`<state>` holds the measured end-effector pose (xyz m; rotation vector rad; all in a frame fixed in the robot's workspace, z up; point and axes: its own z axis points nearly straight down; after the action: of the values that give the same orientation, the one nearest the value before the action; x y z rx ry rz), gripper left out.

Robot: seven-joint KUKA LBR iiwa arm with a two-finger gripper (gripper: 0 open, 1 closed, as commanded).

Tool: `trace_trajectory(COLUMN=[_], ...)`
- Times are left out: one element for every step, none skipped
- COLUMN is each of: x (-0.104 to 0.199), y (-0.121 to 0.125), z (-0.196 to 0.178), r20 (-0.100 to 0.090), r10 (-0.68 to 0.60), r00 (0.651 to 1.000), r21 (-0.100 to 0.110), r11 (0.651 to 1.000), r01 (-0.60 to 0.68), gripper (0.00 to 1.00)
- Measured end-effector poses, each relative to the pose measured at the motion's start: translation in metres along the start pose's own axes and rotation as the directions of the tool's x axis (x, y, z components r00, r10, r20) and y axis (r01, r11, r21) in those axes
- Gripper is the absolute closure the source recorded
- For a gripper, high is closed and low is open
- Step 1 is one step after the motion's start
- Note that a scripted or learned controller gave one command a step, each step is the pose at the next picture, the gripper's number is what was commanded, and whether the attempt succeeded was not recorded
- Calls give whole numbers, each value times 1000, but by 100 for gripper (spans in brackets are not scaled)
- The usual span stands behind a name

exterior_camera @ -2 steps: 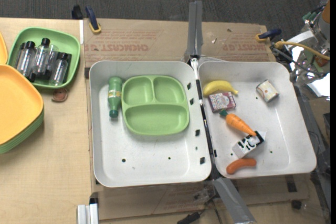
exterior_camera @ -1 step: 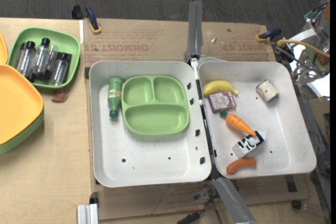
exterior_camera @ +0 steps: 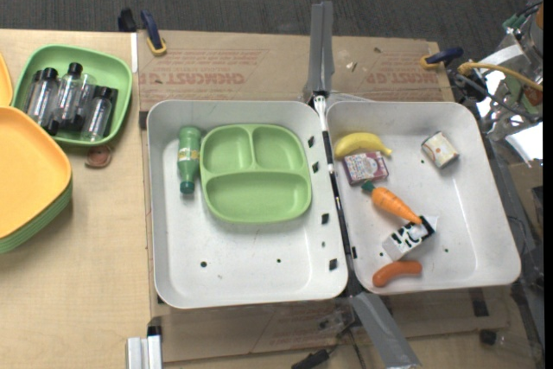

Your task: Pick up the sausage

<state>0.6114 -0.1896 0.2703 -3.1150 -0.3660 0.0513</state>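
Two shallow white bins are seen from above, set side by side on a sheet of brown cardboard. Red printing on the cardboard appears upside down and mirrored, and it cannot be read with certainty.

In the right bin, the sausage lies near the front edge; it is orange-red, slightly curved and untouched. Just behind it, nearly touching, a small black-and-white item is tilted; its markings are too small to be identified. A toy carrot is placed diagonally just above that item. Behind the carrot lies a small purple packet whose label is blurred, and a yellow banana rests against the packet's far edge. A small white and brown box sits apart near the far right corner.

In the left bin, a green divided plate with three compartments is placed, and a green bottle lies just beside its left edge.

To the left of the bins, a green square dish holds several dark-capped clear vials. A stack of orange plates is cut off by the left edge.

At the right edge, cables and pale hardware are cut off and hard to make out. No claw can be picked out there, so whether it is wide or narrow cannot be told.
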Motion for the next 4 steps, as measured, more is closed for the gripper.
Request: trace_trajectory(x=[-1,16,40,51], y=[0,-2,16,-40], z=[-7,162,115,104], r20=[4,-28,-29,-25], r10=[-4,12,-152,-283], r00=[1000,1000,988,959], r21=[1,-5,-12,-14], r11=[1000,1000,988,959], r01=[4,-12,152,283], gripper=[100,100,100,100])
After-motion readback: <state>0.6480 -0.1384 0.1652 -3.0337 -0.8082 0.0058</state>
